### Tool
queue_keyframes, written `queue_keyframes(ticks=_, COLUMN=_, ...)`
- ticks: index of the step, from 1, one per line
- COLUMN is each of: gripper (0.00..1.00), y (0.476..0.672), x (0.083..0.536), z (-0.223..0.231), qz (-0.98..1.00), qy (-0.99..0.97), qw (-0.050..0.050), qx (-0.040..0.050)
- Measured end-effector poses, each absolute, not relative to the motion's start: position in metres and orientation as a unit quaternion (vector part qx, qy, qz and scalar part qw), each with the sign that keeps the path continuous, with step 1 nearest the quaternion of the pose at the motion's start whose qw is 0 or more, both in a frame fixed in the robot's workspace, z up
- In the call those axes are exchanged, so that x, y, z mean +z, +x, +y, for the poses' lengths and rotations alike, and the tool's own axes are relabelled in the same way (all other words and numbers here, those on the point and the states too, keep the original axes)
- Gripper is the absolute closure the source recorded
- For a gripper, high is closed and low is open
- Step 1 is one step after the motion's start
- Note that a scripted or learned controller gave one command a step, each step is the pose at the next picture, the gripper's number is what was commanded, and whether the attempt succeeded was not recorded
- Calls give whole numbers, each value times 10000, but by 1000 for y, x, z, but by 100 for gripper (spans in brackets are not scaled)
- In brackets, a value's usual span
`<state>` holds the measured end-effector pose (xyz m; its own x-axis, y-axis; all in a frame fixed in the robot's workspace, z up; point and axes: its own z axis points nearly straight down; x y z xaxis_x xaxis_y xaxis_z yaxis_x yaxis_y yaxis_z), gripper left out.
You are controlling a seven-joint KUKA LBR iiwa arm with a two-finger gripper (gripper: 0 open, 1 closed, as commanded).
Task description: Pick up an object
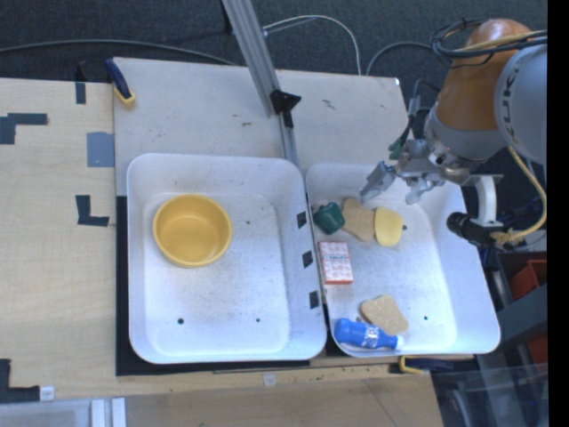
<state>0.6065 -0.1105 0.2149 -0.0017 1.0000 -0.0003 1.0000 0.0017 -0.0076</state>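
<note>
Bench bearing two white bins | grey arm's gripper (pixel 396 181) hovering spread open, gripping nothing, above right bin (pixel 462 278) far edge | yellow round plastic piece (pixel 388 227) lying just below it | yellow bowl (pixel 192 229) sitting in left bin (pixel 267 194)

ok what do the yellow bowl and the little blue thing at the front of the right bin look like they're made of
The yellow bowl looks like plastic: even colour, smooth matte surface, thin rounded rim. The blue thing also looks like plastic, a small bottle or tube with a glossy highlight and a white band, but it is too small to be sure.
</note>
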Motion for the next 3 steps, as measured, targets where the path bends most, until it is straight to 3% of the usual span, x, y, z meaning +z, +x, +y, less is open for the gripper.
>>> queue_keyframes(ticks=2, gripper=0, y=594, x=113, z=-122, qz=-7076, qy=-7066, qw=24, qx=26)
queue_keyframes(ticks=3, gripper=100, y=595, x=126, z=-121, qz=-7081, qy=-7061, qw=12, qx=12)
